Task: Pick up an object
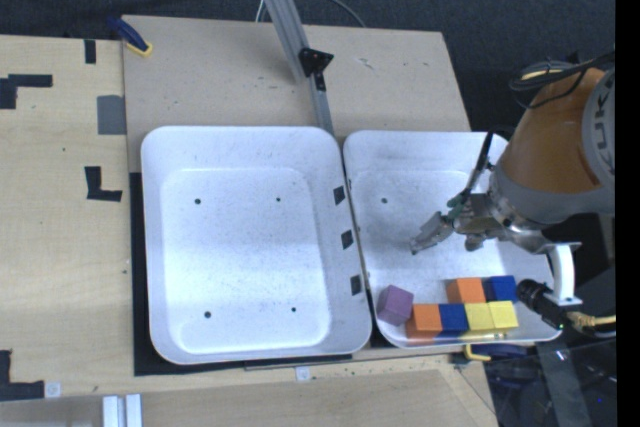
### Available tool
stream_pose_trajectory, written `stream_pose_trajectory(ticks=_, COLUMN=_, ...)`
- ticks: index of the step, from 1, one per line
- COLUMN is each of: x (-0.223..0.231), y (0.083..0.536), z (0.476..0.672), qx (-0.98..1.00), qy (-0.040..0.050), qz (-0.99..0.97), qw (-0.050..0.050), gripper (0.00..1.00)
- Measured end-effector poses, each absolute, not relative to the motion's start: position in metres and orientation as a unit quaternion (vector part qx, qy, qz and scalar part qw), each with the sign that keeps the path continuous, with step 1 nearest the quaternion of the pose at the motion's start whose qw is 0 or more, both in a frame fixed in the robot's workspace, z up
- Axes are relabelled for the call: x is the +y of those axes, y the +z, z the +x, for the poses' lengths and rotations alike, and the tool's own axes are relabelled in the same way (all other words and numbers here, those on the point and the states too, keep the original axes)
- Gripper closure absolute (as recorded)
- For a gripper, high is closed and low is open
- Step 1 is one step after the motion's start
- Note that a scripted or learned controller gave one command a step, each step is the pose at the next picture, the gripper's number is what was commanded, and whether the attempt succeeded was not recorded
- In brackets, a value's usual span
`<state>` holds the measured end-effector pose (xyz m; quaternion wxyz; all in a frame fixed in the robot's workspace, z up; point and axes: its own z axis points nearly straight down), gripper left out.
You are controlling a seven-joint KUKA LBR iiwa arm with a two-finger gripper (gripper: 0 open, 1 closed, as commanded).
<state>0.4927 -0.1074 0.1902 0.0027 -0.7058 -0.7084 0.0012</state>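
Near edge, right bin: a tight cluster of blocks sat along the front wall of the right bin [420,147] — an orange block [427,317], a blue one [453,316], two yellow blocks [491,316], with another orange [465,291] and another blue [501,288] just behind them.
Purple block: the purple block [396,303] lay alone at the front-left corner of that bin, just beside the orange one.
Pincer: the pincer [428,236] hung over the middle of the right bin, tips pointing toward the divider between bins. Nothing showed between the fingers; whether they stood wide or narrow, I could not tell at this slant.
Arm: the grey arm with its orange band [556,147] reached in over the bin's right wall.
Left bin: the left bin [240,137] sat alongside, touching the right one.
Far side: the counter [210,75] ran on behind both bins, and a metal rail [283,1] crossed its back edge.
Step in hand: by my read, the approach — no block grasped yet.
Next move: likely a shift toward the front wall and a descent. The purple block, standing clear, looked the easier target; the packed row left little finger room.
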Motion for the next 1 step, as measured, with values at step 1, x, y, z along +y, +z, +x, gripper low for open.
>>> stream_pose_trajectory(ticks=1, x=-0.0953, y=0.1356, z=0.4867, qx=-0.707, qy=0.0025, qz=-0.707, qw=0.004, gripper=0.0)
